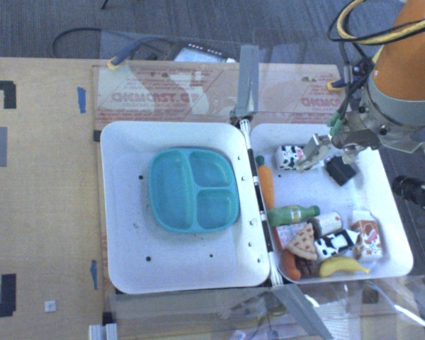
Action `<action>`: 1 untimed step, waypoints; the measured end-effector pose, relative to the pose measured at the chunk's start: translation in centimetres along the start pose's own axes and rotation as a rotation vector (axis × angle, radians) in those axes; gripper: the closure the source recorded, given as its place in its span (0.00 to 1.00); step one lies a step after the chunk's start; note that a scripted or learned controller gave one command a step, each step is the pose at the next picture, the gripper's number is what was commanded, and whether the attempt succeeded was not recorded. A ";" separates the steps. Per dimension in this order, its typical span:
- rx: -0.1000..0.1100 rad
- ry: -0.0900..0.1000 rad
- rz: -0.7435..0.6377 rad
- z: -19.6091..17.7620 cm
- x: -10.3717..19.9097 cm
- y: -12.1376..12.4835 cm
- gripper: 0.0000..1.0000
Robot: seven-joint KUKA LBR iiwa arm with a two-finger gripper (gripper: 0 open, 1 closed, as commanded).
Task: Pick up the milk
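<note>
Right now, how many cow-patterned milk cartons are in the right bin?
2: one milk carton near the far end beside the gripper; another in the near-end pile. More may be hidden underneath.

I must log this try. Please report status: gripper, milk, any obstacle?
Gripper low in right bin, beside cow-patterned milk carton; grip unclear. Second cow-patterned carton among food pile. Carrot close to the left.

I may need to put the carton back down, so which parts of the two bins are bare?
Bare: the left white bin's floor around the blue divided plate, and the right white bin's middle strip between the cow-patterned milk carton and green bottle. Crowded: its near end, around the yellow banana.
</note>
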State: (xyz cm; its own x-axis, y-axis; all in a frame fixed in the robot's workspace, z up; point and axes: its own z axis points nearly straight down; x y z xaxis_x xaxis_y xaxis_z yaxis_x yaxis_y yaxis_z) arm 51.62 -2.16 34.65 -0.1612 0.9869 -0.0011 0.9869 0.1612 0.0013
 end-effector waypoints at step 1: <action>0.001 0.001 -0.093 8.8 -4.4 5.1 0.00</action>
State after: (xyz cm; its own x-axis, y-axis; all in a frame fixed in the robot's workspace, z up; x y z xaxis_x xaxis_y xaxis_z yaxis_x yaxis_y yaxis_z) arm 57.33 -5.71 25.90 -0.2523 0.9677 -0.0005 0.9677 0.2523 0.0006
